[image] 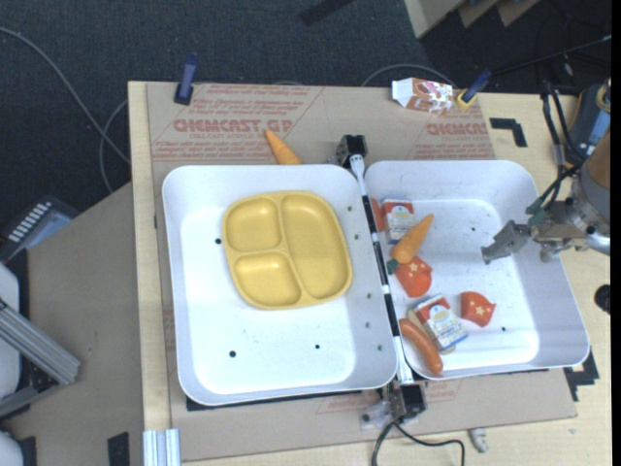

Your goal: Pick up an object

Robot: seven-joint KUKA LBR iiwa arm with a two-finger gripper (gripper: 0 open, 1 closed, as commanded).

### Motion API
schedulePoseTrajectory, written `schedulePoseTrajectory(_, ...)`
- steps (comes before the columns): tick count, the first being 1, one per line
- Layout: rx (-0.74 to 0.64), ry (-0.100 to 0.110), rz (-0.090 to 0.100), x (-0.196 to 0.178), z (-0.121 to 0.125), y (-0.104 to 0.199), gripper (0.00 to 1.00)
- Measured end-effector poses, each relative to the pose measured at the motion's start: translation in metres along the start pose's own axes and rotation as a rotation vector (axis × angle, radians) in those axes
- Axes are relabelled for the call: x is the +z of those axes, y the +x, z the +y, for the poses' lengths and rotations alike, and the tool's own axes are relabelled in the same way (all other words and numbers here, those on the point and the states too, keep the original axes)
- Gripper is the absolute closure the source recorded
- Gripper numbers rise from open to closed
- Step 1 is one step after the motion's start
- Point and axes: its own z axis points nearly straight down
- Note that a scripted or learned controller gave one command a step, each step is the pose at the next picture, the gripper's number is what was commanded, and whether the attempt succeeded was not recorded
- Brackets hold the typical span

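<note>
The right bin (556, 343) holds several toy foods. An orange carrot (413, 237) lies by its left wall, with a red tomato (414, 278) just below it. A red strawberry (476, 308) sits nearer the middle. A sausage (422, 346) and a small carton (444, 323) lie at the front left, and another carton (397, 216) is at the back left. My gripper (532, 246) hangs over the right half of this bin, open, with nothing between its fingers. It is up and to the right of the strawberry.
The left bin (199, 357) holds a yellow divided plate (287, 249). On the bench behind the bins lie a second carrot (282, 149), a small carton (424, 93) and a blue clip (184, 79). Cables run at the right by the arm.
</note>
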Motion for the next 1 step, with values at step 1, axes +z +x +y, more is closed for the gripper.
schedulePoseTrajectory(1,0.001,-0.001,0.0,0.1332,-0.0208,-0.0177,0.0)
